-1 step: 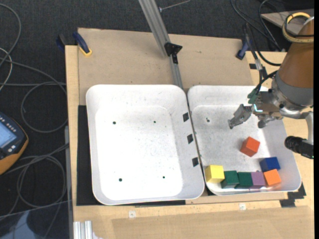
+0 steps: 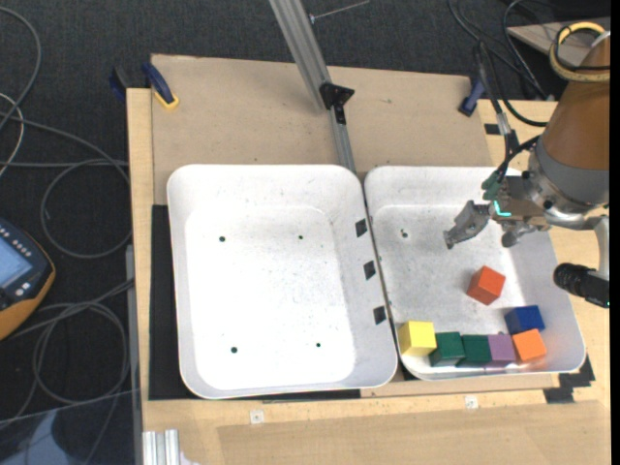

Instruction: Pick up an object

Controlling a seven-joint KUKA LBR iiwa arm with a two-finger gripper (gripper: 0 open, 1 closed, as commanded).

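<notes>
Looking at the red block (image 2: 486,285) first: it sits loose on the floor of the right bin (image 2: 426,260), tilted on a corner, w/ bare white around it. We'd pick it as the easiest target. The claw (image 2: 489,226) hangs above and a bit behind it, fingers spread apart, nothing between them.

Risks as we judge them: the block is turned at an angle, so if the fingers come down square they may hit an edge and flick it away instead of closing on flat faces. Also the claw isn't over it yet; a straight drop would land on bare bin floor.

Further out, the row along the near wall, i.e. yellow block (image 2: 418,336), green blocks (image 2: 462,348), purple block (image 2: 501,348), orange block (image 2: 529,344) and blue block (image 2: 524,319), is packed touching; no finger room there, so a try would prob. jam or shove neighbours.
</notes>
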